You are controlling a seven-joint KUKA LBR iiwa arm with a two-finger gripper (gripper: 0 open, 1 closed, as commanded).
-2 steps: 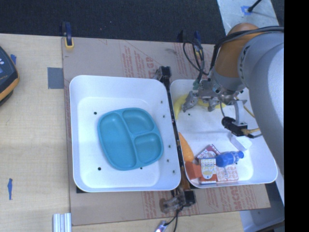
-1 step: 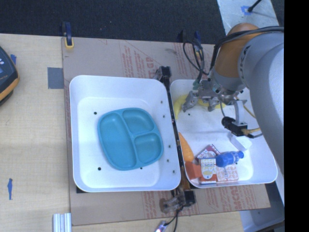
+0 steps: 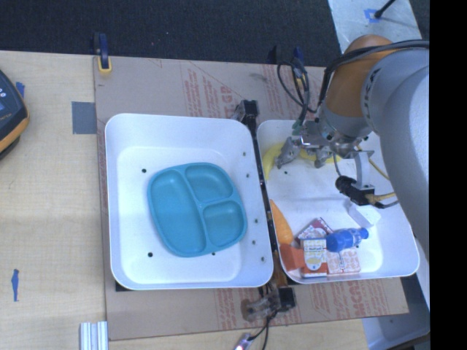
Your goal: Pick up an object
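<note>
Hovering over the far end of the right shallow white bin (image 3: 394, 265), my gripper (image 3: 315, 152) hangs low above the bin floor; whether it is released or clenched I cannot tell. Yellow curved banana-like object (image 3: 271, 159) lies just beside it, against the bin's left wall. Orange carrot-shaped piece (image 3: 281, 224) rests further along that wall. Small printed cartons (image 3: 321, 254) and a blue plastic bottle (image 3: 344, 239) sit together at the bin's near edge. Left white bin (image 3: 124, 195) carries a turquoise divided plastic plate (image 3: 197, 208), centred.
</note>
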